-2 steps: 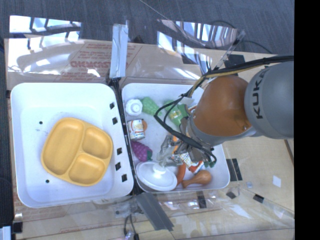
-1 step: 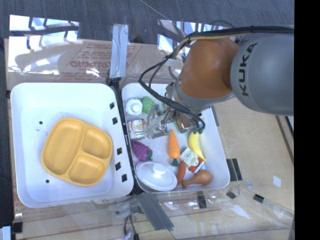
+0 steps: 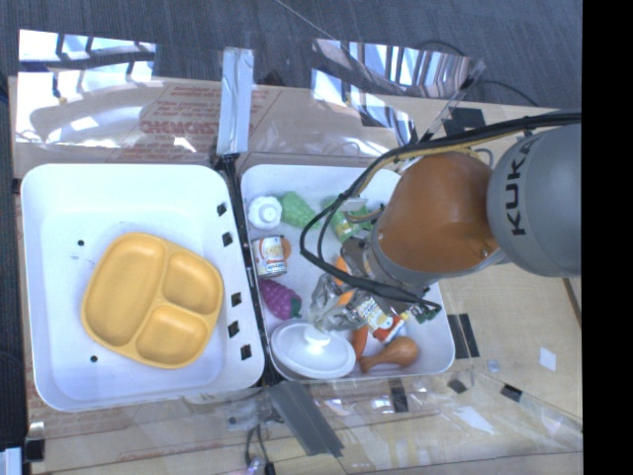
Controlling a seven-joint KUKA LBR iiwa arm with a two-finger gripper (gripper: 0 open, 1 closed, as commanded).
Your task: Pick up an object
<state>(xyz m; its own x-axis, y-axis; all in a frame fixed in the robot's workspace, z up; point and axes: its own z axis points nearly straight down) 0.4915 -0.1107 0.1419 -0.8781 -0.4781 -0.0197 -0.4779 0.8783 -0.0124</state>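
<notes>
Hand (image 3: pixel 334 310) among toys, plate (image 3: pixel 313 352) beside, tray (image 3: pixel 151 298) apart

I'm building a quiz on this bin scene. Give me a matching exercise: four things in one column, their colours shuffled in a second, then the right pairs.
Things:
1. divided tray in the left bin
2. grape bunch
3. drumstick
4. round plate at the right bin's near edge

Colours:
A. white
B. purple
C. yellow
D. brown

Pairs: 1-C, 2-B, 3-D, 4-A
</notes>
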